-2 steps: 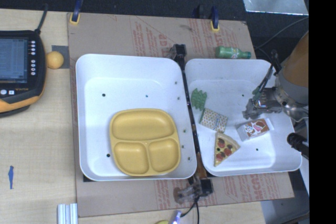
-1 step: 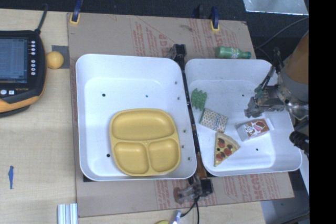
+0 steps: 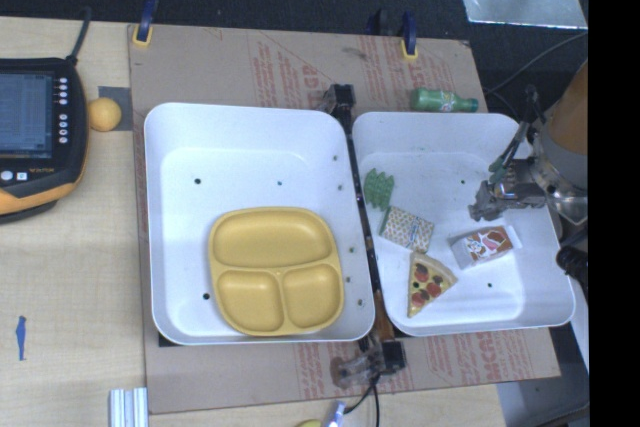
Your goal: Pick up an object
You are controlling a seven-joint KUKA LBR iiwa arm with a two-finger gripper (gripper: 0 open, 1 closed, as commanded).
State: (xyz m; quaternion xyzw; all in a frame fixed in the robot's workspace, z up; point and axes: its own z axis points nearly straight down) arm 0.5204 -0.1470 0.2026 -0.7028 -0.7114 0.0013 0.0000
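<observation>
Bench seen from above, with two white bins side by side on a cardboard sheet [image 3: 300,65]. Left bin [image 3: 170,215]: holds a yellow divided plate [image 3: 275,267], lying flat toward its near edge. Right bin [image 3: 540,305], taken as landmark: four small things lie on its floor. A green leafy piece [image 3: 378,187] sits by its left wall; just beside that, nearer the camera, a checked packet [image 3: 408,228]; closer still to the near wall, a pizza slice toy [image 3: 428,281]; toward its right side, a small red and white carton [image 3: 485,245]. Gripper [image 3: 490,200]: reaches in over the right wall and hangs over the bin's upper right floor, just above the carton in the picture and apart from it; nothing shows between its fingers, and whether they are spread or pressed together cannot be told. Outside the bin: a green bottle [image 3: 444,100] lies past its far wall; a yellow ball [image 3: 104,113] and a control tablet [image 3: 36,140] lie well to its left, beyond the left bin.
</observation>
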